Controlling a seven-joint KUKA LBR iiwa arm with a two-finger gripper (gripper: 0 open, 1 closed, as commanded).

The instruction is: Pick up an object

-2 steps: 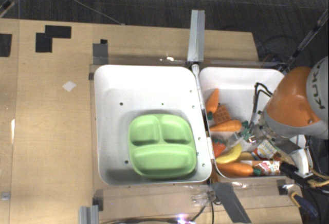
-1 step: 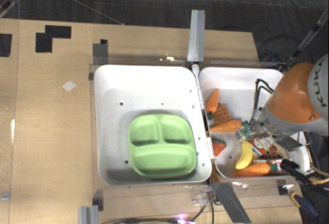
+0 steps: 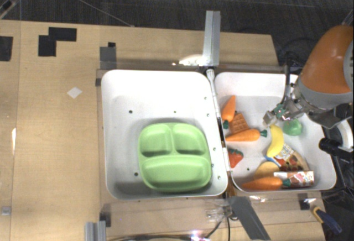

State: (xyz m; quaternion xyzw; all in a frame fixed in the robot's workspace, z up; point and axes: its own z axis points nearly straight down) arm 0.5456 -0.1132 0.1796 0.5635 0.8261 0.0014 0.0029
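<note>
Banana (image 3: 275,141) lies in the right bin (image 3: 251,84), just near and left of the gripper (image 3: 281,114). Whether the gripper is open or grasping anything, I cannot tell.

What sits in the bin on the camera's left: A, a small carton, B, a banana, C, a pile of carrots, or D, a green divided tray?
D: the green divided tray lies in the left bin, while the banana and the carrots are in the right bin.
</note>
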